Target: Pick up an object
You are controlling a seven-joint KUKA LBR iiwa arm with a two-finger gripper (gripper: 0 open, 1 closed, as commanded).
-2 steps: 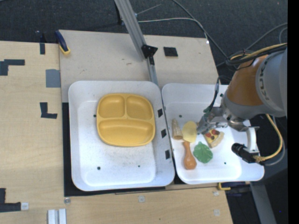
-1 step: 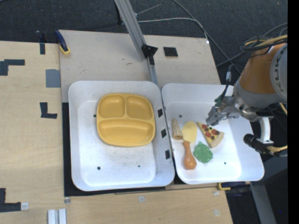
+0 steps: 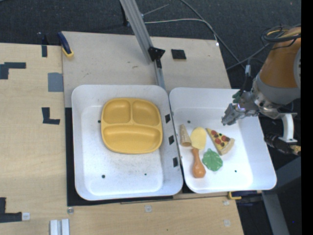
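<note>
Right-hand bin (image 3: 254, 173) at centre-right holds a pizza slice (image 3: 220, 140), gripper (image 3: 229, 119) just above it, its state unclear.

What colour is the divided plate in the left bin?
The divided three-compartment plastic plate is mustard yellow all over, seen clearly in the camera view.

Arm (image 3: 279, 72) cut off by the right edge, only the orange band and wrist in frame. Gripper (image 3: 230, 117) small and dark against the right bin (image 3: 254, 175); finger gap too small to read. Toys just left of and below the gripper overlap: yellow piece (image 3: 199, 137) covers the top of the orange-brown piece (image 3: 197, 166), so its shape is unclear. Metal pole (image 3: 137, 21) up-left runs out the top edge.
</note>
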